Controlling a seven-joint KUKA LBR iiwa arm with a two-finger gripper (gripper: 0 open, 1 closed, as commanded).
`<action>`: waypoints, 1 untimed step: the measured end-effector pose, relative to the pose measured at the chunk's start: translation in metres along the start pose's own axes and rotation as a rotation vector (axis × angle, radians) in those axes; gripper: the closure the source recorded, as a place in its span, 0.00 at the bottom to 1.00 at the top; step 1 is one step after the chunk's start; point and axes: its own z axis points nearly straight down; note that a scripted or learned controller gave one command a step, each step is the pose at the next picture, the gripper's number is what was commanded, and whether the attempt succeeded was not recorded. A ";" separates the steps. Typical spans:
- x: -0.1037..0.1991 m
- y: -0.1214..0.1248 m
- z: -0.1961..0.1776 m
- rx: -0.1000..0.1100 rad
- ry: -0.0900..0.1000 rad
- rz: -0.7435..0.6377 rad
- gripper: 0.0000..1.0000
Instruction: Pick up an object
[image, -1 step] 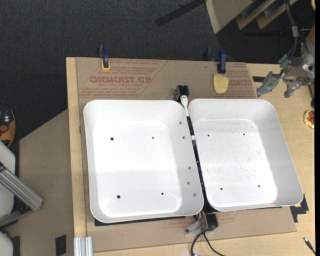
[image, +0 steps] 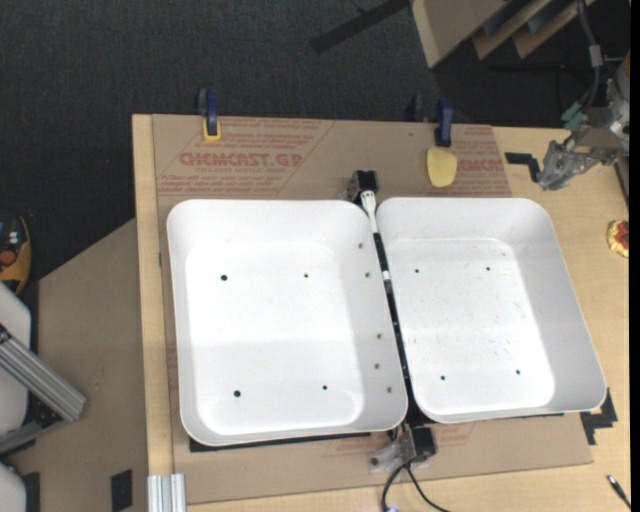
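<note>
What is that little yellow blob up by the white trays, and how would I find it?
Start at the right white bin and look just past its far rim, on the brown board. The yellow blob sits there below a blue clamp. It is soft-looking, rounded and pale yellow, unlike the clamps.

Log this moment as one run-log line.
stage: pre-grasp | gripper: far right, beyond right bin | fingers: unclear | left bin: beside it | held: nothing seen

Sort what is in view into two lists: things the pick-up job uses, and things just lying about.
Job:
left bin
right bin
gripper, at the top right, off the bins

Lying about:
yellow piece on the board
blue clamps
cable at the front edge
</note>
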 end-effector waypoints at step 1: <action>0.018 0.002 -0.067 -0.003 0.000 -0.001 1.00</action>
